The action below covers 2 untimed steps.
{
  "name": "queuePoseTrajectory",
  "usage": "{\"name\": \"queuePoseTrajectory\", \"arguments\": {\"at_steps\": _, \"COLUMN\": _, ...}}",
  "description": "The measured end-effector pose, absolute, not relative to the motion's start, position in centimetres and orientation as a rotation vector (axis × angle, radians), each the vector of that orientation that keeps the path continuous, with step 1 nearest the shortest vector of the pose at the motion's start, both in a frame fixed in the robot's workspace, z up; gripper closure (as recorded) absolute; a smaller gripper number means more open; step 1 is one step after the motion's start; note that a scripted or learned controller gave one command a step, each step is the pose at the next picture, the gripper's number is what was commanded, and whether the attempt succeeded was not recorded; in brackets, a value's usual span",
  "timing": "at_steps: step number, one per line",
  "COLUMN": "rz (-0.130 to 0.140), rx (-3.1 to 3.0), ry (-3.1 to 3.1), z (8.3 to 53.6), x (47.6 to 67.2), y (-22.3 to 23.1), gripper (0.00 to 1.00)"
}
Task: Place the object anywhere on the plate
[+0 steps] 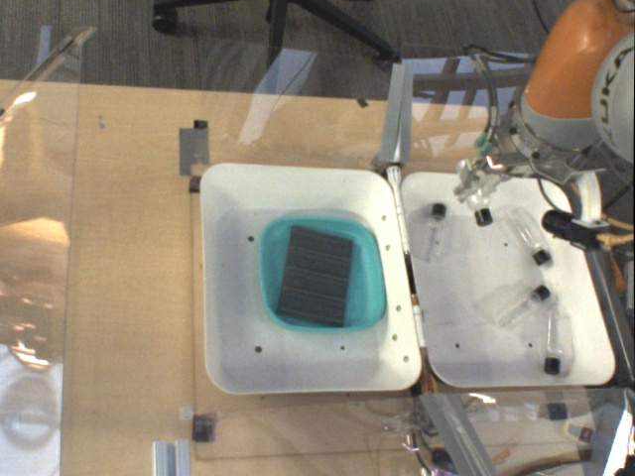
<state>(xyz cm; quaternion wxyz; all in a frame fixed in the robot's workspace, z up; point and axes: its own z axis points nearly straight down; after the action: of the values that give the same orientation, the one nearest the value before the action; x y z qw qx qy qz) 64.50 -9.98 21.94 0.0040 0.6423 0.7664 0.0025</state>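
A teal plate (369,284) lies in the left bin (230,286). A dark grey ribbed block (316,276) rests flat on the plate, slightly tilted. In the right bin (466,350) lie several clear tubes with black caps, such as one at the left (434,228), one at the upper right (527,237) and one at the lower right (553,343). My gripper (476,184) hangs over the back edge of the right bin, well to the right of the plate. A small black cap (483,216) sits just below it; whether it is held is unclear.
A metal divider post (395,117) rises between the two bins at the back. The arm's grey and orange body (580,58) covers the right bin's far right corner. Black cables (575,228) trail over that bin's right side.
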Motion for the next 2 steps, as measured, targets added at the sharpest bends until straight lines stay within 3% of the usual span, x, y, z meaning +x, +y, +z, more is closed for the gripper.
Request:
{"name": "queuePoseTrajectory", "arguments": {"at_steps": 1, "rz": 0.005, "rx": 1.811, "ry": 2.563, "z": 18.5, "x": 59.5, "y": -4.9, "gripper": 1.00}}
{"name": "queuePoseTrajectory", "arguments": {"at_steps": 2, "rz": 0.008, "rx": 1.516, "ry": 2.745, "z": 18.6, "x": 61.5, "y": 5.1, "gripper": 1.00}}
